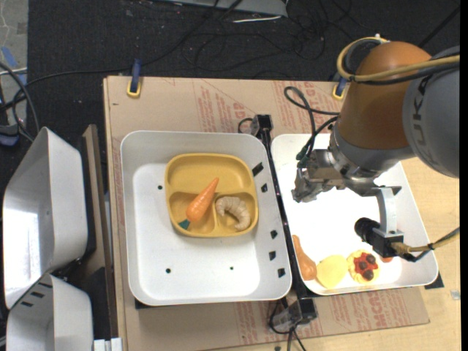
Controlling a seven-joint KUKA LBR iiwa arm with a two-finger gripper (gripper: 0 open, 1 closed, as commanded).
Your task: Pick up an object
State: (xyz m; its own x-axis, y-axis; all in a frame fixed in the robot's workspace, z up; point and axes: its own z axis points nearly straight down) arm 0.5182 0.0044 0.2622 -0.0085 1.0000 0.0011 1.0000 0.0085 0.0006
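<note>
My gripper (306, 186) hangs over the upper left part of the right bin (413, 203), under the grey and orange arm. Nothing is visible in its grasp. At that bin's near edge lie an orange drumstick-shaped toy (303, 258), a pale yellow round piece (333, 270) and a red and yellow toy (363, 265). They sit well below the gripper in the view, apart from it. In the left bin (146, 218) stands a yellow divided plate (179, 170) with a carrot (202, 199) and a pale shrimp (234, 210) on it.
A black bracket with a cable (376, 236) hangs from the arm just above the red and yellow toy. The divider (272, 196) between the bins carries black clips. Folded white bins (44, 203) stand off the bench's left side.
</note>
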